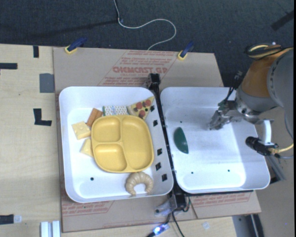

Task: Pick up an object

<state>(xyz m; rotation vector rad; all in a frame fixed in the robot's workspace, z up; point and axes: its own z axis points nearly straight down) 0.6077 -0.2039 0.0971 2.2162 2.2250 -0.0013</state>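
A dark green oval object (181, 140) lies flat on the floor of the right bin (222, 177), near its left wall. My gripper (216, 123) hangs low over the same bin, right of the green object and apart from it, reaching in from the right under the grey and orange arm (260, 83). In the left bin (69, 132) rests a yellow divided plate (122, 143), with a croissant (139, 181) below it and several small food pieces along the plate's upper and left sides.
Both bins sit on a cardboard sheet (138, 65) held by clips. A white cable (148, 26) loops over the dark surface behind. A black divider strip (160, 132) separates the bins. The arm's cabling (261, 146) overhangs the right bin's right rim.
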